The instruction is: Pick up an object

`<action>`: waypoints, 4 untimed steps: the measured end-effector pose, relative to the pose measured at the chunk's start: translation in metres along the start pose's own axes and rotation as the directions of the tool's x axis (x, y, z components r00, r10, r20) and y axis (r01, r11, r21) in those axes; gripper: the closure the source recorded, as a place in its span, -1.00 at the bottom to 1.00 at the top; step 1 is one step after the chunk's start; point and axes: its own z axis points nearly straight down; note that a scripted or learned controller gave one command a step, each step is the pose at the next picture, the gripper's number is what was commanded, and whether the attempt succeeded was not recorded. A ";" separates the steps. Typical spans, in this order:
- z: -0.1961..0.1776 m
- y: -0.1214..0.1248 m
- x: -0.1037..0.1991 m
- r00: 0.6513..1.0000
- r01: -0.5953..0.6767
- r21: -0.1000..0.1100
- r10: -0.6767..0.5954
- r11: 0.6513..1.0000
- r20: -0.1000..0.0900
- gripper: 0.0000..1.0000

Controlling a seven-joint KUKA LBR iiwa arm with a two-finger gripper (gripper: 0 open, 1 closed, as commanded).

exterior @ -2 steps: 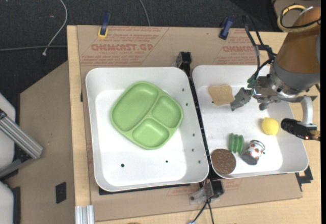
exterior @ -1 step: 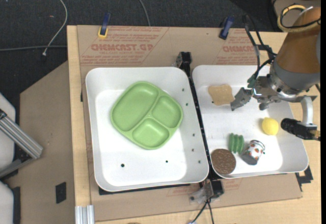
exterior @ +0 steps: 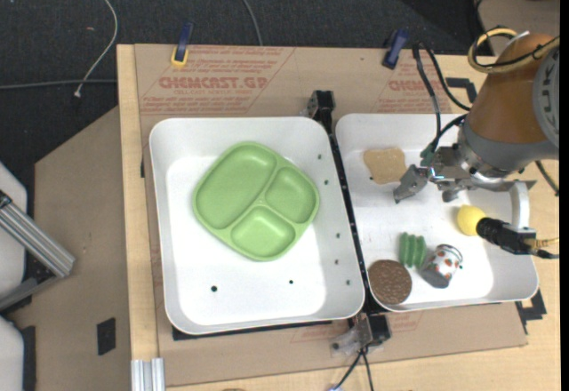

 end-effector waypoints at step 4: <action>-0.008 -0.001 0.006 1.000 0.002 -0.009 -0.002 1.000 0.003 1.00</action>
